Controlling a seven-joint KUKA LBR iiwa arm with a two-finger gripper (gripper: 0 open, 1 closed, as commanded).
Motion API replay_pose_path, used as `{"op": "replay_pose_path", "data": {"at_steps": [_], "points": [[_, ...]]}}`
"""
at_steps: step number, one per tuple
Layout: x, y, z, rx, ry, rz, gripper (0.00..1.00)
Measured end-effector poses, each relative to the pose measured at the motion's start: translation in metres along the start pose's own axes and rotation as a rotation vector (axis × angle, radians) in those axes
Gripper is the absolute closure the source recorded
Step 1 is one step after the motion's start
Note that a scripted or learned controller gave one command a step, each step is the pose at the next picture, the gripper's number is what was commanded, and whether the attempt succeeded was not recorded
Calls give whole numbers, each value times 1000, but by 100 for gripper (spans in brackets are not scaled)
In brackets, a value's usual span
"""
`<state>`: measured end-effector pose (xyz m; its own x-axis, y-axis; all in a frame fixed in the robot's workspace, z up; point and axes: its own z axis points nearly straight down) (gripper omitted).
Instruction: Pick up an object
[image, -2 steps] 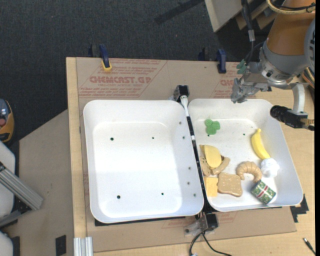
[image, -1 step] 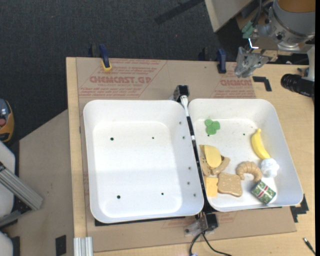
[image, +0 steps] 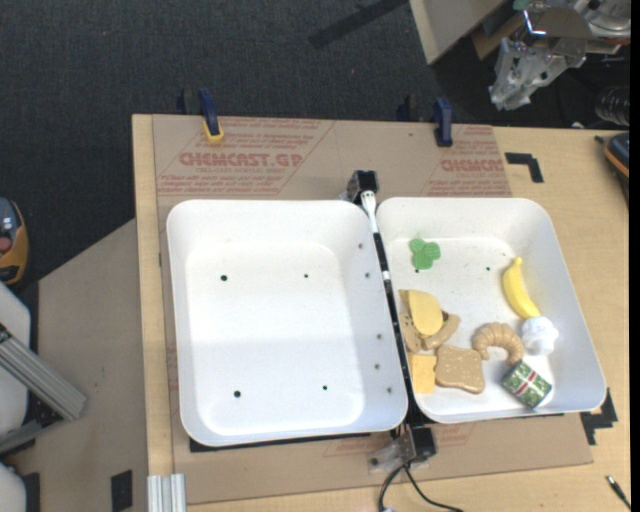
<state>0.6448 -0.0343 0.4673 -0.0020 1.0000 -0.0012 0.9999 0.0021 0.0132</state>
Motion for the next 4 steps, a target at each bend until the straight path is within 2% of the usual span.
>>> {"op": "replay_pose_path", "data": {"at_steps": [1,2,3,4], "points": [[1,20,-73,1,-1,0,100],[13,19,103,31,3,3,100],[78,22,-80,-10,3,-5,100],[75,22,-79,5,0,-1,100]]}}
